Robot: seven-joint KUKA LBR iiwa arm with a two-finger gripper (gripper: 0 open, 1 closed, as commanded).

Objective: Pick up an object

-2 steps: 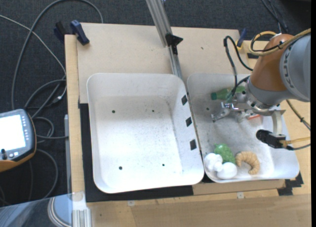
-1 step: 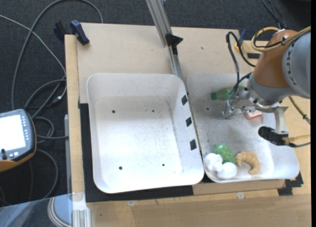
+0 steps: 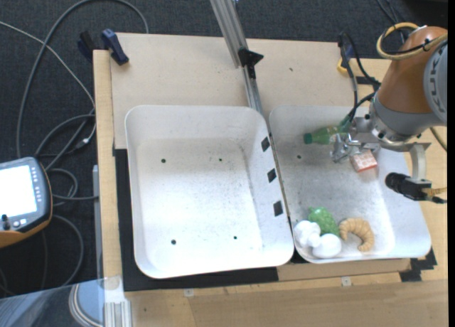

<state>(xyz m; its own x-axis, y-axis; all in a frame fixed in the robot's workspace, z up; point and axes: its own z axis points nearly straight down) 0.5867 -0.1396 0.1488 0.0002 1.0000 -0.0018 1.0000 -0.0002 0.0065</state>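
Note:
My gripper point(image 3: 341, 149) hangs over the back part of the right bin point(image 3: 409, 237), below the grey and orange arm. A green, bottle-like object point(image 3: 321, 136) lies just left of it, its right end close to or touching the gripper; I cannot tell whether it is held. A small red and white box point(image 3: 365, 162) lies just right of the gripper. At the bin's front sit a green lump point(image 3: 323, 218), two white rounded objects point(image 3: 316, 238) and a tan croissant-shaped piece point(image 3: 360, 233).
The left bin point(image 3: 142, 141) stands beside the right one, with a wall carrying black clips point(image 3: 271, 175) between them. A metal pole point(image 3: 226, 13) slants over the bench's back. Clamps sit at the back edge, and cables and a handheld screen point(image 3: 21, 194) lie off the bench to the left.

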